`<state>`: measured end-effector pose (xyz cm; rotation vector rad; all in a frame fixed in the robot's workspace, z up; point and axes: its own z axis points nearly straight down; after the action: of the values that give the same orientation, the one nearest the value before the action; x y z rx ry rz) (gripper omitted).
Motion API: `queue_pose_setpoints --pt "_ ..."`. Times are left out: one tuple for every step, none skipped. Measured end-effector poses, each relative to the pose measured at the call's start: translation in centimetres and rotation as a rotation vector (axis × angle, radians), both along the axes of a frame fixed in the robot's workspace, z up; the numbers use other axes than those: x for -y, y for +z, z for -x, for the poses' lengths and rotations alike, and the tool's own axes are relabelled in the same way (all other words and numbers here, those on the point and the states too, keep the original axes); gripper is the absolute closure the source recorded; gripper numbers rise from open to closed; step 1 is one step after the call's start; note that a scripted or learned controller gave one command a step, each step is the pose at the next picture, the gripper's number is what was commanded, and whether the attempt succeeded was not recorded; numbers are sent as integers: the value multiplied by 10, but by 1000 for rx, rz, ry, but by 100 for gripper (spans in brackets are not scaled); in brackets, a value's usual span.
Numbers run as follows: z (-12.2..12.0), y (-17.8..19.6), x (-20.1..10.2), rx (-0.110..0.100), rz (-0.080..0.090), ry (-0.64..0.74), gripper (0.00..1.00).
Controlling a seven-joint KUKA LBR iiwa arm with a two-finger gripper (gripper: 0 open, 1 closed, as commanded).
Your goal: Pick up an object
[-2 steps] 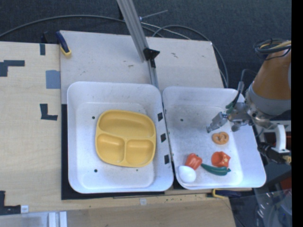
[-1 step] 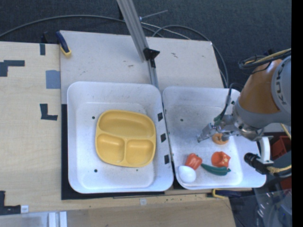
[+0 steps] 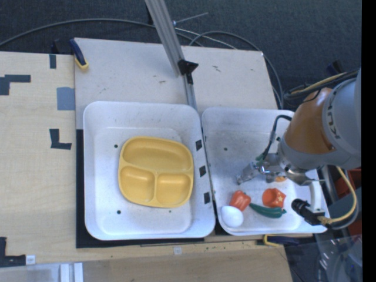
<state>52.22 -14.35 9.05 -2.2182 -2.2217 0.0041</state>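
Nothing is lifted yet: the metal two-finger gripper (image 3: 249,172) hangs low in the right-hand white bin (image 3: 235,125), whether parted or closed I cannot tell. The small orange-red object (image 3: 239,200) (a likely target) lies just below it, ungrasped.

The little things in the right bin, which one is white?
The egg-shaped one at the bin's front edge is white. The two beside it are orange-red, and the long one is green.

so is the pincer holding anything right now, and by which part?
Cannot be told. The pincer hangs over bare floor of the right bin, apart from the toy food near that bin's front edge, with nothing seen in it.
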Motion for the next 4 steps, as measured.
queue_pose_setpoints --pt "0 11 -1 -1 -2 2 100" --pt "6 55 -1 5 0 -1 100" --pt "6 116 -8 8 1 1 100" --pt "-3 175 -7 9 1 0 100"
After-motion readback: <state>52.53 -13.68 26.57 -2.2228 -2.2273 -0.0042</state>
